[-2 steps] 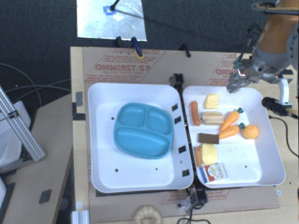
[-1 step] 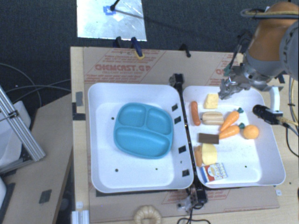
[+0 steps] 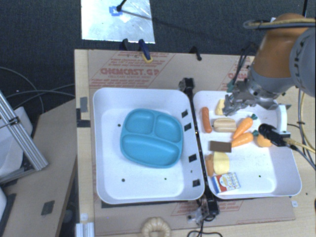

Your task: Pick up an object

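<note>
Now the arm is hanging over the right bin (image 3: pixel 289 181), its claw (image 3: pixel 235 105) sitting low at the far-left corner of the food pile, and from up here I cannot tell how it is set. Nothing is showing in its grip. The likely target is lying right under it: a pale bun (image 3: pixel 224 125), with a yellow wedge (image 3: pixel 220 106) just beyond and a hot dog (image 3: pixel 206 119) to its left. Two carrots (image 3: pixel 242 132) are crowding the bun's right side, touching it. That crowding is the worry: a descent here may be nudging the bun against the carrots or catching two things at once. The bin wall is also close, so a slip leftward could be jamming the claw there. The blue tray (image 3: pixel 150 137) is sitting in the left bin (image 3: pixel 106 181), well apart from all this.
</note>
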Motion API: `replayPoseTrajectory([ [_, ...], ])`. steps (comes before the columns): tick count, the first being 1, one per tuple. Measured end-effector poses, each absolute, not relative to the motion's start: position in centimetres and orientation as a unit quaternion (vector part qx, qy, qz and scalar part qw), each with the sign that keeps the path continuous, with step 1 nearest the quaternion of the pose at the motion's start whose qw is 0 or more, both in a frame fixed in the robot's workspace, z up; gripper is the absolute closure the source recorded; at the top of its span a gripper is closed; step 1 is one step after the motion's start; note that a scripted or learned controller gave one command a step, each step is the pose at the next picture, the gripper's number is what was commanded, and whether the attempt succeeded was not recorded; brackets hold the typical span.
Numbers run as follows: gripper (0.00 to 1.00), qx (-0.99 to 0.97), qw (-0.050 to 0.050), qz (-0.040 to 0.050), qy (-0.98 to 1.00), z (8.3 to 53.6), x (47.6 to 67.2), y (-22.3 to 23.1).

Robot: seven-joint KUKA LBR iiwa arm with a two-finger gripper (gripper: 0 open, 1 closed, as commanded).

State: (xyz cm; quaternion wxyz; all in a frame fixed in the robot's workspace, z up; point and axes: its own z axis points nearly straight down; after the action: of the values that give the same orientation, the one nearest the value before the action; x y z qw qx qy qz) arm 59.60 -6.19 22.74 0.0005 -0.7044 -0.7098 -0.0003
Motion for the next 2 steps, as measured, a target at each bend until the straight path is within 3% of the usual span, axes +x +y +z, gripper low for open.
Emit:
replayPoseTrajectory([
  [2,1.00,-0.704,0.001,-0.0004,-0.710,21.5,54.1,3.2],
])
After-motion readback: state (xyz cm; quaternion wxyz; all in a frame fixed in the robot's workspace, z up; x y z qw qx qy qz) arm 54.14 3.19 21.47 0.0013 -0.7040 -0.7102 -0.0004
